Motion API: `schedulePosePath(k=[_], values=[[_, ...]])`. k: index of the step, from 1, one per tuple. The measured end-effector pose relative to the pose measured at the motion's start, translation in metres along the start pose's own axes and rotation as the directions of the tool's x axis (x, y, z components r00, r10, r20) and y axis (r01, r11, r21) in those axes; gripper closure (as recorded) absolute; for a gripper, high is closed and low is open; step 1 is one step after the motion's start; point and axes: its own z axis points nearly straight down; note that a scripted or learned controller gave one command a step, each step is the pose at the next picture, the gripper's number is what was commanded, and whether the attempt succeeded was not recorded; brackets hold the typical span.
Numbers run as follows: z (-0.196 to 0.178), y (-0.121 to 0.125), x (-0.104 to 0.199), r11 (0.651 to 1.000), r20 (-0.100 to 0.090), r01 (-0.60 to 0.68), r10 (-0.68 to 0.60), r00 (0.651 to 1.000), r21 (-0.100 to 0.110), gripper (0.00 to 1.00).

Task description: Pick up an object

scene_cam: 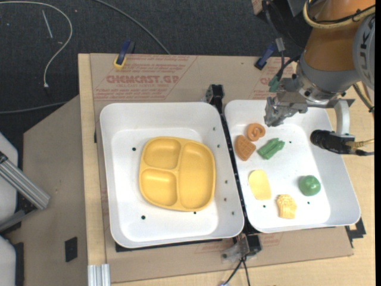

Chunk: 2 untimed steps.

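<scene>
My gripper [272, 119] hangs over the back of the right bin [336, 210], just right of and above a small orange spiral piece [256, 131]. Nothing shows between its fingers. Below it lie an orange-brown bread-shaped piece [244, 148] and a green pod-like piece [271, 148]. Farther forward sit a pale yellow oval piece [259, 185], a yellow corn piece [286, 206] and a green round piece [309, 185].
The left bin [119, 136] holds a yellow divided plate [177, 173]. A black clamp [215, 93] sits at the back between the bins. A black cable fitting [331, 141] lies over the right bin's right side. Cardboard lies under both bins.
</scene>
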Motion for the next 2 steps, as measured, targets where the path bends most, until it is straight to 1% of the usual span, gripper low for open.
schedulePosePath(k=[1,2], values=[[0.023,0.001,0.050,1.000,0.000,-0.002,0.002,1.000,0.003,1.00],[0.022,-0.003,0.100,1.000,0.000,0.000,0.000,1.000,0.002,1.00]])
